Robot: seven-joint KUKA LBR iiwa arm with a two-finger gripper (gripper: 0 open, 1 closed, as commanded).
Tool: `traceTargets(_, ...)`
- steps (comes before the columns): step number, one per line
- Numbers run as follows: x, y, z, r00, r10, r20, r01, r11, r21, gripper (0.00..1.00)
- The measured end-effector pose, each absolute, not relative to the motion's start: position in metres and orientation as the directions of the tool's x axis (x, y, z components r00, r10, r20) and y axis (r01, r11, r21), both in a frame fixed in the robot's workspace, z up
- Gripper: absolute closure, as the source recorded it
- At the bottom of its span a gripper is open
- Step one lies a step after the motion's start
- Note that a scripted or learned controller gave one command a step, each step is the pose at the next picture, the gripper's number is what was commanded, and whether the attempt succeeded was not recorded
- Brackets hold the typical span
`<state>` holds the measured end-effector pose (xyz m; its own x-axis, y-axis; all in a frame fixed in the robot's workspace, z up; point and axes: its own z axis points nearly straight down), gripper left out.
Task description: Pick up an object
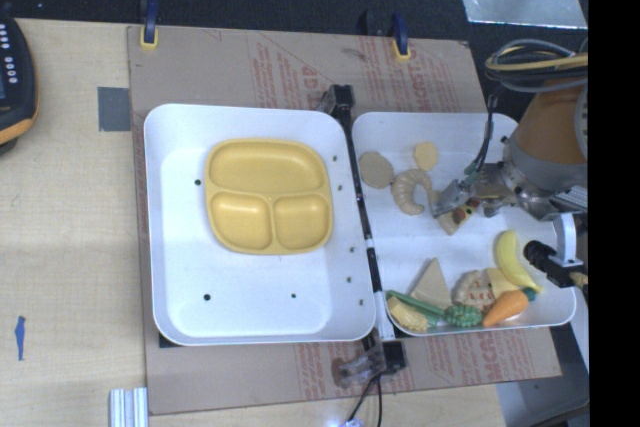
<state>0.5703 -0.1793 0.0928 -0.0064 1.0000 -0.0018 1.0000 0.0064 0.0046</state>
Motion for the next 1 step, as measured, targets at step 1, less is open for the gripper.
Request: traceTargets(1,0.5667,-0.1802,0.1029,-0.005,1.000,0.000,1.000,0.005,-0.003,1.00)
